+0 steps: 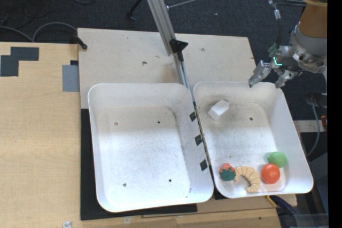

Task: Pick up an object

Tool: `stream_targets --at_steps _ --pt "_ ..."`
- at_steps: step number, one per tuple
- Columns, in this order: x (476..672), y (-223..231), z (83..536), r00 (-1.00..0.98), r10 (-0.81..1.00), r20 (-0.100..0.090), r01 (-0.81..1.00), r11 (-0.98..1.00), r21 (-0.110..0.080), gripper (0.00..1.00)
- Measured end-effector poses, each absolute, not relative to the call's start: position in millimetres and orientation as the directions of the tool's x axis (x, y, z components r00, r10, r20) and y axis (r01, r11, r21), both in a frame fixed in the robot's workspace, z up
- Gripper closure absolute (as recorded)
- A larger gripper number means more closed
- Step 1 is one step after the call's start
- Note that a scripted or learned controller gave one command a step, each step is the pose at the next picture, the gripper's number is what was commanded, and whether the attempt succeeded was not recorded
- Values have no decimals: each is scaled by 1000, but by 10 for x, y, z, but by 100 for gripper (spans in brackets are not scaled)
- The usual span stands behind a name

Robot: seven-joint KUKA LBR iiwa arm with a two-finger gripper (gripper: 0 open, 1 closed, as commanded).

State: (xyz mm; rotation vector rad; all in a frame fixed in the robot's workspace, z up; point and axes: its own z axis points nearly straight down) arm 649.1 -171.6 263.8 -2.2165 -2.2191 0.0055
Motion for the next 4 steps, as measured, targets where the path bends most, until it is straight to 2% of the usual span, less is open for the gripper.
stream_targets --at_steps 1,2,4 --pt "6498 -1714 2663 -4 1000 0 1000 4 -3 0" --pt "6427 -1710 2035 0 1000 1 1000 0 -9 0" --pt "6275 -1659 1092 1 1000 2 1000 -1 -8 0"
